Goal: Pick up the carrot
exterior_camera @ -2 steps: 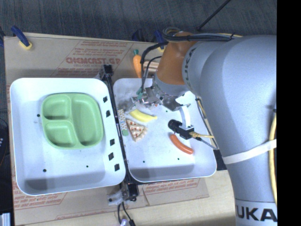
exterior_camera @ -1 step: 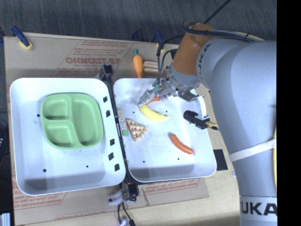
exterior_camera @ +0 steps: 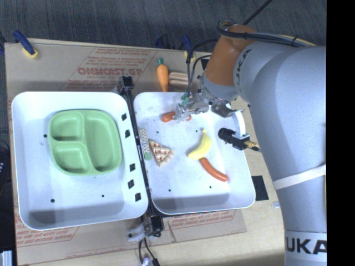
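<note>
We see the KUKA arm's gripper low over the far end of the right bin, its fingertips just beside a small orange-red piece lying on the bin floor. Whether the fingers stand open or closed we cannot tell; they are too small and cluttered by the wrist hardware.

The carrot, orange with a green top, lies outside the bins on the cardboard, just beyond the right bin's far rim and beside a tan wooden cylinder. It lies lengthwise, pointing toward the bin, leaf end farthest from us.

In our judgement the gripper is not yet at the target: it sits over the bin, near and to the right of the carrot. To do the step well, we would lift clear of the bin's rim, travel toward the far side and slightly left, and set the fingers across the carrot's narrow width at mid-body, keeping off the cylinder touching or nearly touching its right side.

Elsewhere in the right bin lie a banana, a red sausage and a pizza slice; a green divided plate sits in the left bin.
</note>
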Motion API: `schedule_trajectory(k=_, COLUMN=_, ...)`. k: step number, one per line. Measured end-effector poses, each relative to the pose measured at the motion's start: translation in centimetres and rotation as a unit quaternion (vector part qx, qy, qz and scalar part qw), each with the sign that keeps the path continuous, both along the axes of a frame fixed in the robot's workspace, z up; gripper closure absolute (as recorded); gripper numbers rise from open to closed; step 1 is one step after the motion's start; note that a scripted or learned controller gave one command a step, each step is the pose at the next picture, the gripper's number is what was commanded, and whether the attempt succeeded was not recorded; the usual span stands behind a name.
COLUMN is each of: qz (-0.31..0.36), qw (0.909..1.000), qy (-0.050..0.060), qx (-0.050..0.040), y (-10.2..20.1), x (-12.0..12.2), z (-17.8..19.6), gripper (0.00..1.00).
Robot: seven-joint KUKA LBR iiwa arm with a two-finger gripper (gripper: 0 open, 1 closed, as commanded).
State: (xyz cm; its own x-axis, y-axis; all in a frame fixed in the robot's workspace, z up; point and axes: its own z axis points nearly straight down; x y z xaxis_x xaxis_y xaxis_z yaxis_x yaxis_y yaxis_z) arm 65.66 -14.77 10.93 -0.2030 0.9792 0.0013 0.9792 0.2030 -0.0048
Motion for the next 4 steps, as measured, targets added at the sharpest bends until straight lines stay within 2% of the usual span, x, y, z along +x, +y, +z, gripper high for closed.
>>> schedule_trajectory(k=1, qz=-0.008, qw=1.0000, qy=-0.003, qx=-0.0008, y=-1.4, x=-0.4, z=13.4, gripper=1.00)
schedule_trajectory(k=2, qz=-0.056, qw=0.9984, qy=-0.001, qx=-0.0001, y=3.9, x=-2.4, z=12.6, gripper=1.00)
schedule_trajectory(k=3, qz=-0.210, qw=0.9777, qy=0.001, qx=-0.0006, y=10.6, x=-2.1, z=8.2, gripper=1.00)
schedule_trajectory(k=4, qz=-0.001, qw=1.0000, qy=0.000, qx=-0.0002, y=4.4, x=-1.8, z=6.4, gripper=1.00)
